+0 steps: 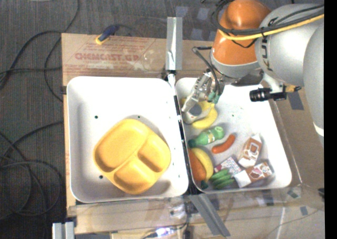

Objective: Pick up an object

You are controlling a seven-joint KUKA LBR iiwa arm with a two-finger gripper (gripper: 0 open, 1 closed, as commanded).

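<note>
- Objects for picking lie in your right bin [279, 143]: a yellow banana [206, 120] at the far left corner, a green bottle [207, 137] just near of it, and a small red sausage [223, 143] to the bottle's right.
- Nearer to you on the left side sits a second banana with an orange piece [200, 165], with green vegetables [221, 179] beside it at the near edge.
- On the right side of that bin you see two small printed cartons [251, 151] and [259, 171], close together.
- Your gripper [194, 107] hangs low over the far left corner of the right bin, right above the yellow banana and touching or nearly touching it; you cannot tell from this angle whether the fingers are apart or together.
- No object shows between them, so nothing counts as held.
- Your left bin [84, 96] carries a yellow divided tray [132, 155], lying tilted toward the near right.
- A cardboard sheet [105, 56] lies under the far side of the bins.
</note>
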